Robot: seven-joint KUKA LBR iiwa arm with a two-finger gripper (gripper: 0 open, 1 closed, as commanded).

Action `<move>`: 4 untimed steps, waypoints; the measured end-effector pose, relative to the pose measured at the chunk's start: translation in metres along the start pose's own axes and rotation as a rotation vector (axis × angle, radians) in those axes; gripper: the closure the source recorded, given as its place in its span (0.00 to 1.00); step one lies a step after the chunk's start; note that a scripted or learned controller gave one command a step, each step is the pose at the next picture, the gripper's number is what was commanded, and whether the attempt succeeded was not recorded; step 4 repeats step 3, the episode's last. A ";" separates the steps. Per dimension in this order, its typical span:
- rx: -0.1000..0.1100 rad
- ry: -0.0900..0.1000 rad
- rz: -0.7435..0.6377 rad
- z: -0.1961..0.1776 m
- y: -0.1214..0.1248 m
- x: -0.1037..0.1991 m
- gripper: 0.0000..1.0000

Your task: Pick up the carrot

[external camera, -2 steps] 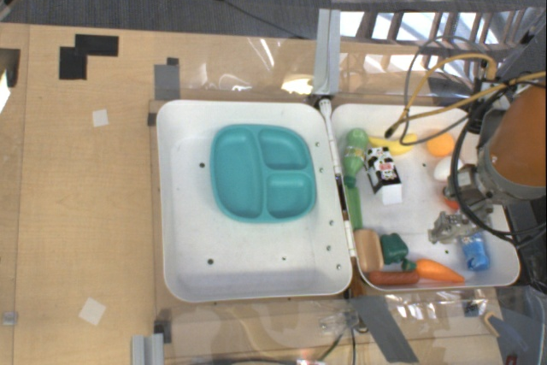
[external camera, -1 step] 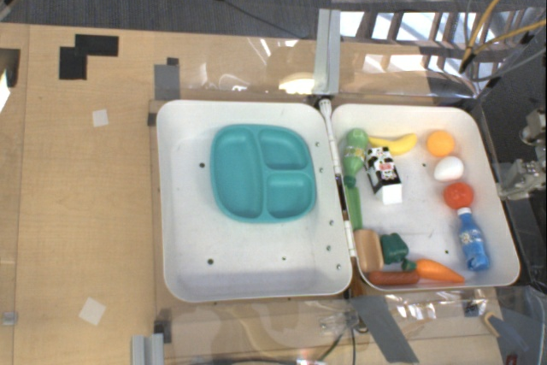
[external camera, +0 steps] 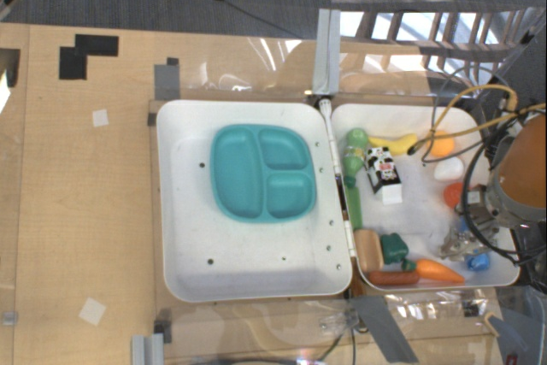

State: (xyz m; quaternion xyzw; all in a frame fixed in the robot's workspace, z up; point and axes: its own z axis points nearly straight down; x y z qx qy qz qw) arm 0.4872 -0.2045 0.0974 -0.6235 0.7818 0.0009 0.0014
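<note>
Carrot [external camera: 438, 272] lies lengthwise along right bin's [external camera: 410, 120] near edge, just left of hand [external camera: 461, 248]; can't tell hand's state.

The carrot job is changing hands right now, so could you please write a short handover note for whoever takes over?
Tool: low over the right bin, at its near right corner; nothing visibly held.
Carrot: lying flat against the right bin's near wall, left of the tool, with a brown sausage-like piece at its left end and a green block just behind that.
Left bin: holds a teal divided plate.
Done: arm brought near the carrot.
Left: close on the carrot and lift it; the neighbours are tight, so the grasp may catch them.
</note>
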 end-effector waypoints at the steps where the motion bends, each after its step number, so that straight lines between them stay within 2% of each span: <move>1: 0.020 0.007 -0.092 -0.202 -0.004 0.001 1.00; 2: 0.017 0.007 -0.365 -0.393 -0.027 -0.007 1.00; 3: 0.004 0.002 -0.737 -0.351 -0.038 -0.031 1.00; 4: 0.004 0.002 -0.737 -0.351 -0.038 -0.031 1.00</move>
